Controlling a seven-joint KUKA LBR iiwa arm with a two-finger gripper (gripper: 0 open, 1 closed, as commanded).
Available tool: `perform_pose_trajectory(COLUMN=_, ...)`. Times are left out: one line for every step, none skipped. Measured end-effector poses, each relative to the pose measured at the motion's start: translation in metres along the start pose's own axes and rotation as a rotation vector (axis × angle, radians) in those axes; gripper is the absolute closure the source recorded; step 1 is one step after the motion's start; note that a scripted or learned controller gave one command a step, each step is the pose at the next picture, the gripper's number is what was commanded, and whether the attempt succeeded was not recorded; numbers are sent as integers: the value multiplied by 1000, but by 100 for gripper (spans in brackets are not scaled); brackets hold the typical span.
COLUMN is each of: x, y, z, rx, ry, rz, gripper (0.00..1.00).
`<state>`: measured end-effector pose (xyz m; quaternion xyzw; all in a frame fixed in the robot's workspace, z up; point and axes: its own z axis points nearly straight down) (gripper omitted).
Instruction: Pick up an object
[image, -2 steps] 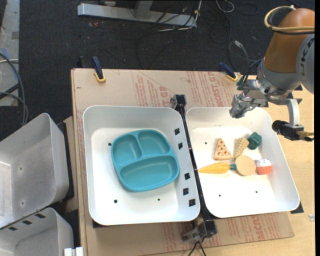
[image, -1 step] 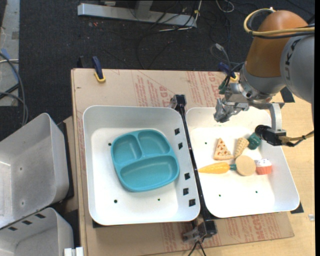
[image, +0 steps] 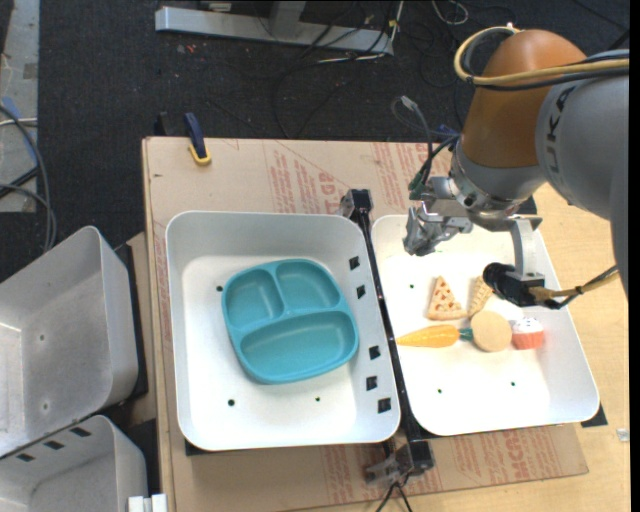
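Note:
My gripper hangs over the far left part of the right bin, above and a little left of the toy food. Nothing shows between its fingers. A pizza slice lies just below it. Further toward the front lie an orange carrot, a tan round bun and a small red and white piece. A pale cone-shaped piece sits beside the pizza slice.
The left bin holds a teal divided plate. A black divider with clips runs between the two bins. Grey plastic containers stand off the bench at the left.

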<state>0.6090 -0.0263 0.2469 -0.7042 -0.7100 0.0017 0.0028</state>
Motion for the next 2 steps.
perform_pose_trajectory(x=44, y=-14, z=12, rx=1, ry=-1, rz=0, gripper=100)
perform_pose_trajectory(x=86, y=-43, z=25, rx=3, ry=-1, rz=1, gripper=100)
